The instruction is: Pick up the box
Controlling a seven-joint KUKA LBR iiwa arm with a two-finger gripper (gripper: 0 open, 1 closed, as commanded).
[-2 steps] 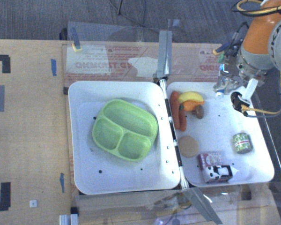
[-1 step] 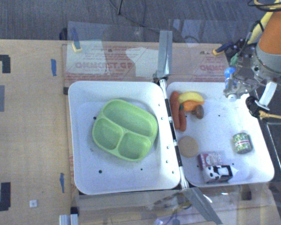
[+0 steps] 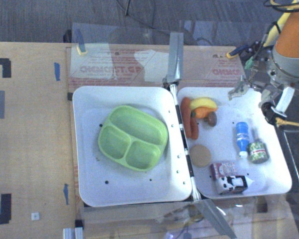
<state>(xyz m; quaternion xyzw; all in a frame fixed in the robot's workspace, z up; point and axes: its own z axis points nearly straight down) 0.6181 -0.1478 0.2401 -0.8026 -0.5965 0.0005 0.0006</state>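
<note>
Camera view: left bin holds a green plate — box (right bin); gripper state unclear.

We see bright, even light from above, with only faint, soft shadows. The white bins look slightly washed out. The clear panels at the far side show pale glare. The whole picture is a little soft and grainy.

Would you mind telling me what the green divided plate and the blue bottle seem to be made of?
The green divided plate looks like moulded matte plastic: uniform colour, soft rounded compartment ridges. The blue bottle seems to be glossy plastic with a white cap, though that is less certain.
</note>
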